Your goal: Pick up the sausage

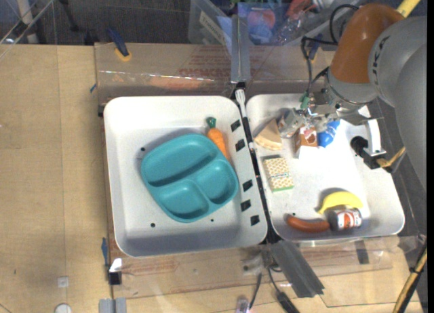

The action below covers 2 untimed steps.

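Bins: two shallow white plastic ones. One long reddish-brown sausage lies at the right bin's front wall, touching one red can. Well apart, the two-finger gripper hangs near the back; its state I cannot tell.

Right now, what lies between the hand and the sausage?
In the camera view, mostly bare white bin floor separates the hand from the sausage; the patterned green square sits just left of that line.

You see the sausage lying at the right bin's near edge, touching a small can beside a banana; the gripper hovers well apart, over far-side clutter.
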Motion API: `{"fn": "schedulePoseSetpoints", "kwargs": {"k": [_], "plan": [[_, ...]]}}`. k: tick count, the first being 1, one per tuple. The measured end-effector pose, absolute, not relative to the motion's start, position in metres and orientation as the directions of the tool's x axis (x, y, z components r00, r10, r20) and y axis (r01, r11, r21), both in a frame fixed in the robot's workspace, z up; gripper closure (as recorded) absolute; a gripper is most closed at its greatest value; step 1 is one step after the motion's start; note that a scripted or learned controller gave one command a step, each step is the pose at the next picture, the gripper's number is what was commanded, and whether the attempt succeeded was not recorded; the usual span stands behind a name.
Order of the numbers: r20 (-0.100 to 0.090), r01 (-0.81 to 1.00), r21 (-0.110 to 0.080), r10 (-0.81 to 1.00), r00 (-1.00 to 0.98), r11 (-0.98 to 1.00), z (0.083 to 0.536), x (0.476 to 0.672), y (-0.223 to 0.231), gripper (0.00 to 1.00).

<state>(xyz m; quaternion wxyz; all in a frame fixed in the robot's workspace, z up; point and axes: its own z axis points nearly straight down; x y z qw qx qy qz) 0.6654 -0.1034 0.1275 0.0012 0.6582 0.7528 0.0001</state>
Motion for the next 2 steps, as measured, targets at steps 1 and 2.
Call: {"fn": "schedulePoseSetpoints", "kwargs": {"k": [1, 2], "plan": [[0.0, 0.979, -0.005, 0.979, 0.206, -0.206, 0.184, 0.594, -0.046, 0.0], [0.0, 0.935, -0.005, 0.935, 0.355, -0.355, 0.152, 0.528, -0.103, 0.0]]}}
